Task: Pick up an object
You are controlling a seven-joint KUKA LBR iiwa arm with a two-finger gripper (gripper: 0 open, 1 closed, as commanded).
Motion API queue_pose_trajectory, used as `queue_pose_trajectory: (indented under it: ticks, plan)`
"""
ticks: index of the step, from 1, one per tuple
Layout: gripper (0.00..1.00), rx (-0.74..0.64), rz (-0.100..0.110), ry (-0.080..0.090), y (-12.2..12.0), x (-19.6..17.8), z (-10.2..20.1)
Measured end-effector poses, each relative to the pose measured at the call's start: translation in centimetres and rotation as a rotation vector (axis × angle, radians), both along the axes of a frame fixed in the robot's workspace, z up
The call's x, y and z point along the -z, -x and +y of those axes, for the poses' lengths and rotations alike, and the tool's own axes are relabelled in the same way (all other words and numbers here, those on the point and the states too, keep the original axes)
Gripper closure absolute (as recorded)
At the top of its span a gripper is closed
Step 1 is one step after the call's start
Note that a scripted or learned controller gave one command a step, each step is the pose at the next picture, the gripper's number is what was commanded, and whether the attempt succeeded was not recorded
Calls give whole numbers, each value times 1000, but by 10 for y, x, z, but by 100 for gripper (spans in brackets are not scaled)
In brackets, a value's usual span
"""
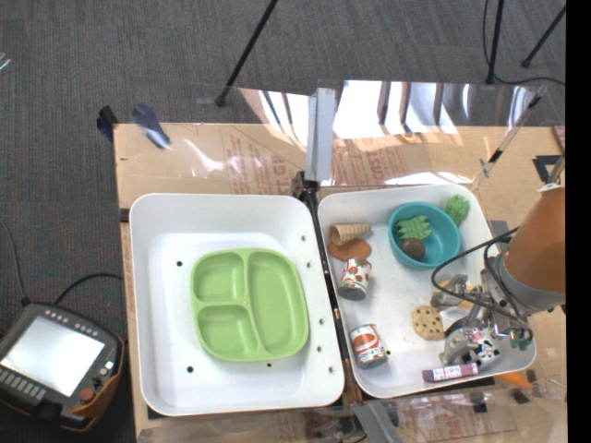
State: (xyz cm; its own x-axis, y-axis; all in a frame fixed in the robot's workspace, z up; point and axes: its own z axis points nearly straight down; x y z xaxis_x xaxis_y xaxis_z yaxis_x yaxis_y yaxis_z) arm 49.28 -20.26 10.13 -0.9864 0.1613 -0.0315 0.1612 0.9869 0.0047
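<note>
My gripper (467,339) hangs low over the front right corner of the right bin (397,295), with the grey arm and its orange band reaching in from the right. Close around it lie a round tan cookie (427,321) to its left, a flat purple bar (450,373) just in front, and a small black-and-white object (484,348) right beside it. An orange piece (511,377) lies at the bin's front right edge. Whether the gripper touches any of these is unclear.
The right bin also holds two small cans (355,278) (368,346), an ice cream cone (350,233), a teal bowl (450,248) with toy food, and a green broccoli (456,209). A green divided plate (249,303) lies in the left bin (157,247).
</note>
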Motion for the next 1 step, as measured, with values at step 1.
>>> queue_pose_trajectory:
  ticks: [1]
  plan:
    - [0, 60, 19, -5, -107, 9, 70]
